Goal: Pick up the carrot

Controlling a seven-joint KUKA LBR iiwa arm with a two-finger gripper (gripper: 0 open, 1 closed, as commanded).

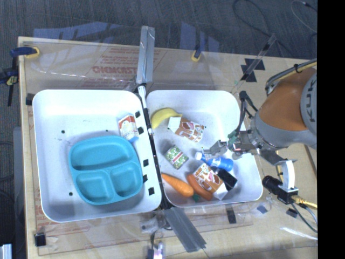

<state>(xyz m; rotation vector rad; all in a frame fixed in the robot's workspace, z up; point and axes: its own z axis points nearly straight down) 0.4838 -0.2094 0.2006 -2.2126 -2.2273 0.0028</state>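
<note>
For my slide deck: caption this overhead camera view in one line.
Grey-and-orange arm's gripper hovers over the right white bin, near the orange carrot among cartons; blue divided tray in the left bin.

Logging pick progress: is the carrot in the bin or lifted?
In the bin. The carrot lies flat on the right bin's floor; nothing grips it.

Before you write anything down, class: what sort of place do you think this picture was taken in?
Probably a robotics lab: a robot arm reaches over two white bins on a bench, holding toy food such as a carrot and a banana, plus a blue tray.
</note>
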